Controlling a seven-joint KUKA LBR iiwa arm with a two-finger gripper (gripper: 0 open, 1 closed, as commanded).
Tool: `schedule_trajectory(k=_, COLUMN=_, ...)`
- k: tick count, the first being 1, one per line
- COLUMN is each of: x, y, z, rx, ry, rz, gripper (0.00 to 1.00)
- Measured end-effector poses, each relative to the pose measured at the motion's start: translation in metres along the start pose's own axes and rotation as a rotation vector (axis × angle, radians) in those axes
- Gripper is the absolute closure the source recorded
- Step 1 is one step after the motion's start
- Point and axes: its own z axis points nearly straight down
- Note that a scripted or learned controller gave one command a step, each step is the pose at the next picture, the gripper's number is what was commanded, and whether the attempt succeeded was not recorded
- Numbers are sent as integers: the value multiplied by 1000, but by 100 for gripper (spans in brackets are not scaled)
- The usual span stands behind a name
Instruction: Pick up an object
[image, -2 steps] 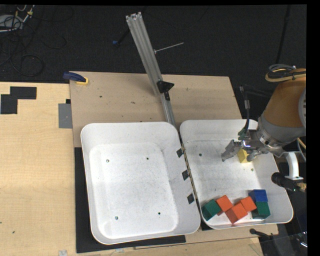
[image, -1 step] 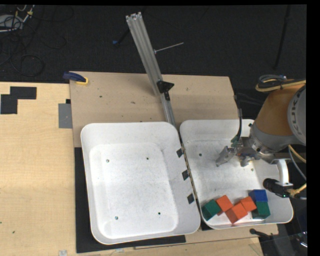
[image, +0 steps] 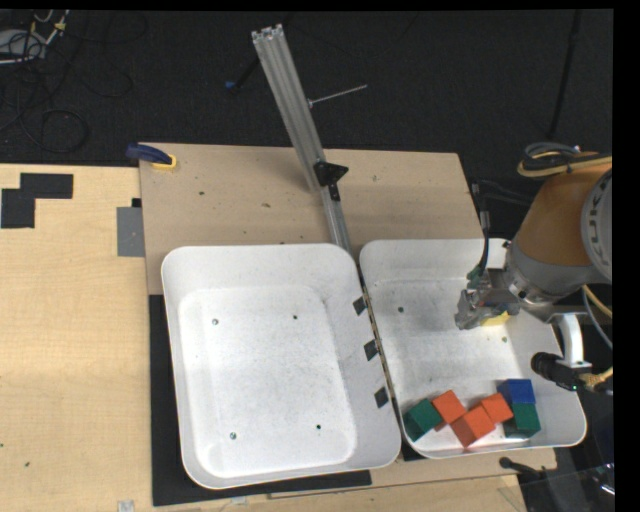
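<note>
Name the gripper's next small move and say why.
Probably lift a little: the gripper sits low in the right bin over something yellow, well apart from the block cluster at the near edge. Whether it grips the yellow thing is unclear.

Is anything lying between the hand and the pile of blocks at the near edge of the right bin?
Nothing visible does. The hand hovers over the right bin, and only bare white floor separates it from the blocks clustered at the near edge.
</note>
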Motion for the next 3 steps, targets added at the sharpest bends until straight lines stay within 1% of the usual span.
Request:
schedule_trajectory(k=1, x=3, y=-3, z=-43, rx=-6, ry=-1, rz=-6, gripper=100)
schedule_trajectory(k=2, x=2, y=-3, z=-74, rx=-6, ry=-1, rz=-12, gripper=100)
schedule_trajectory(k=3, x=44, y=9, z=-78, rx=-3, ry=0, rz=-14, gripper=100)
